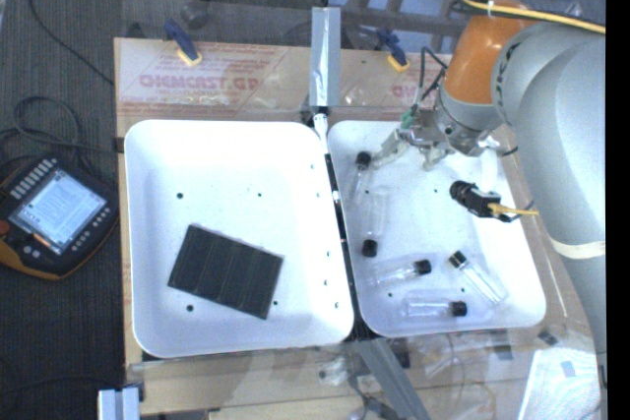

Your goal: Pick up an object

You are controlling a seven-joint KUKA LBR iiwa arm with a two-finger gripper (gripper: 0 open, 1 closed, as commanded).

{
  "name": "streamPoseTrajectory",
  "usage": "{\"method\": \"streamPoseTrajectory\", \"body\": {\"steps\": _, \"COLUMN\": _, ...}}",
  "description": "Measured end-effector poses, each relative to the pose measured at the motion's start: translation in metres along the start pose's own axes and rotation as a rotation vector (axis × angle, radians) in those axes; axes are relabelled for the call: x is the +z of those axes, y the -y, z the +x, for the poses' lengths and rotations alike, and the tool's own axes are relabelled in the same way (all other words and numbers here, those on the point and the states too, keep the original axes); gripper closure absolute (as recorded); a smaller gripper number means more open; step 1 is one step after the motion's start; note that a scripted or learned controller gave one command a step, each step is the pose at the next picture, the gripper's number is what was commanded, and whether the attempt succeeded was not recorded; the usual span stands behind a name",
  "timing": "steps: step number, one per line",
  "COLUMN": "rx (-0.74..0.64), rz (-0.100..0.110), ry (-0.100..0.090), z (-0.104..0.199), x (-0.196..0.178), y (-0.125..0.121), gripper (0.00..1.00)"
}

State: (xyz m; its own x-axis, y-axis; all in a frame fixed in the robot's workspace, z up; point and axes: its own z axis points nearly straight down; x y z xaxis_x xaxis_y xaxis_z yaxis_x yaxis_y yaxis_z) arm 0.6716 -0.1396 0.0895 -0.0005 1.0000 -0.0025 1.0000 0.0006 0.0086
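Note:
My gripper [409, 150] hangs over the back of the right bin [527, 310], with its fingers spread apart and nothing between them. Just to its left a clear vial [368, 180] with a black cap lies near the bin's back left corner. Several more clear, black-capped vials lie in the same bin: one by the left wall [374, 229], one in the middle front [402, 271], one at the front [433, 308] and one to the right [478, 277]. A flat black ribbed pad [225, 270] lies in the left bin [148, 172].
A black plug on a yellow cable [474, 198] hangs over the right bin below the wrist. The grey arm covers the right bin's far right side. A metal divider post [325, 54] stands behind the seam between the bins. A teach pendant [54, 211] lies on the floor at left.

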Motion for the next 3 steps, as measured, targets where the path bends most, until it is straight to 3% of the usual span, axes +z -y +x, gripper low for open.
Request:
{"method": "streamPoseTrajectory", "body": {"steps": 1, "rx": 0.03, "rz": -0.001, "ry": 0.0, "z": 0.043, "x": 0.0, "y": 0.0, "gripper": 0.0}}
{"method": "streamPoseTrajectory", "body": {"steps": 2, "rx": 0.04, "rz": 0.0, "ry": -0.001, "z": 0.033, "x": -0.002, "y": 0.095, "gripper": 0.0}}
{"method": "streamPoseTrajectory", "body": {"steps": 3, "rx": 0.04, "rz": -0.004, "ry": -0.002, "z": 0.033, "x": -0.012, "y": 0.093, "gripper": 1.0}}
